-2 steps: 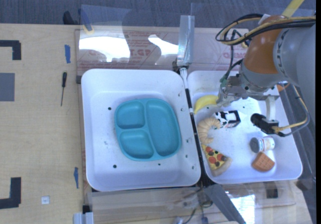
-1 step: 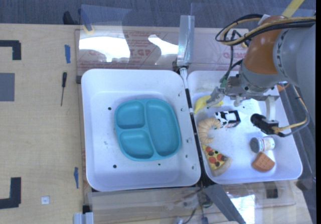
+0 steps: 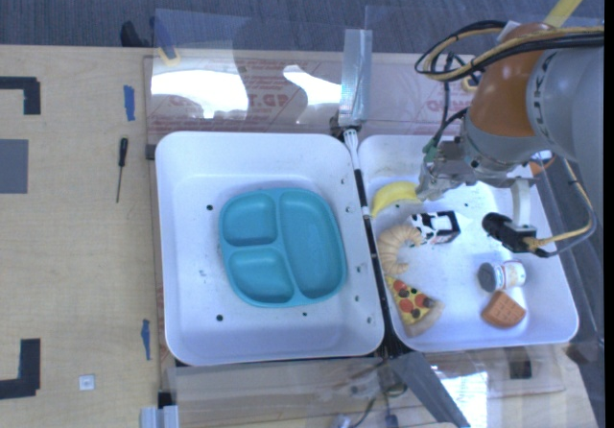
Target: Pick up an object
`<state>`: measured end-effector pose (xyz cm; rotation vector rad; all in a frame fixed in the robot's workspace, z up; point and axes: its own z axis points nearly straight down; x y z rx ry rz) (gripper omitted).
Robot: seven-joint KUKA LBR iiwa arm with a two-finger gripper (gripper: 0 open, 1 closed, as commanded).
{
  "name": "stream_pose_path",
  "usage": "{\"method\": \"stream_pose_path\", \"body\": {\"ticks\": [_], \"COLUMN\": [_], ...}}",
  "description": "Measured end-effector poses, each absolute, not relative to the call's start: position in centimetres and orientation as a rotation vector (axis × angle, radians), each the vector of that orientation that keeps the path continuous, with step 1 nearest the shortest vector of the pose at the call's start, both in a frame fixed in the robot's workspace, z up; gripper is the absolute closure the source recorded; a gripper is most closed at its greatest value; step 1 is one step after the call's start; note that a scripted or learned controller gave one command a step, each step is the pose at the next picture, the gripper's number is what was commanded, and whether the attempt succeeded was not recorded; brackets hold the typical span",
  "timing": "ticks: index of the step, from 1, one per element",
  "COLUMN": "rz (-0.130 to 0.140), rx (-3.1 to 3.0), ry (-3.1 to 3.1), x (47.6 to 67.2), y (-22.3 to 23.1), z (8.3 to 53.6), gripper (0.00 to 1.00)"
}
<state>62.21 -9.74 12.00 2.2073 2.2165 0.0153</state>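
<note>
My gripper [image 3: 434, 182] hangs low over the back left part of the right bin [image 3: 552, 321], just right of a yellow banana [image 3: 393, 196]. A small black and white object [image 3: 436, 225] lies just in front of the gripper. Nearer the front along the bin's left wall are a tan croissant-like piece [image 3: 394, 246] and a pizza slice [image 3: 414, 304]. At the front right lie a small can [image 3: 503, 274] on its side and an orange-brown bread piece [image 3: 504, 311]. I see nothing held in the gripper.
The left bin [image 3: 182, 225] holds a blue divided plate [image 3: 283, 246]. A divider [image 3: 363, 215] runs between the two bins. Clear plastic panels [image 3: 240, 90] stand behind the bins. The arm's grey and orange wrist [image 3: 504, 105] leans in over the right bin's back edge.
</note>
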Motion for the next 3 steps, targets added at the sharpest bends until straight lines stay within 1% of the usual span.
{"method": "stream_pose_path", "body": {"ticks": [1,2,3], "rz": [0.014,0.000,0.000], "rx": [2.208,2.219,2.222], "ry": [2.217,2.221,2.219], "x": [62.2,64.3,62.1], "y": [-9.7,-9.7,-12.6], "z": [11.9,8.7,8.7], "gripper": [0.00,0.00,0.00]}}
